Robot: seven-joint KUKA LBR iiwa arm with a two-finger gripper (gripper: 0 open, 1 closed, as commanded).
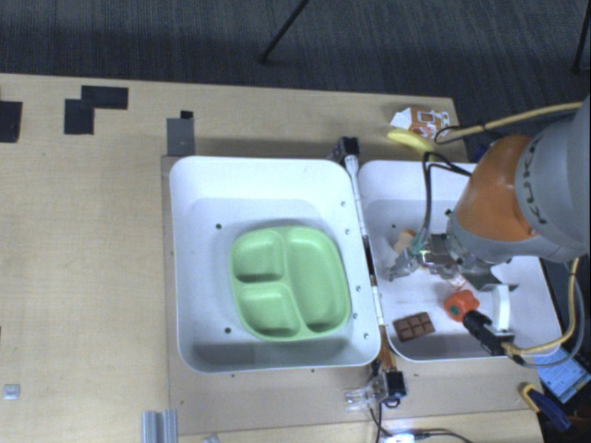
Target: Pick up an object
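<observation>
the grey metal two-finger gripper (406,258) hangs low in the right shallow white bin (388,187), seemingly positioned to grab something; whether it grips anything, i cannot tell.

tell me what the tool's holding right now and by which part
It cannot be told: the tool is low in the right bin, and its tip is too blurred to show anything gripped.

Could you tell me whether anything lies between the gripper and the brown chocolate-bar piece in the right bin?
Nothing visible does. The gripper hangs low in the right white bin, and the brown chocolate-bar piece lies nearer the camera on bare bin floor. The small orange object sits off to the side, not between them.
</observation>
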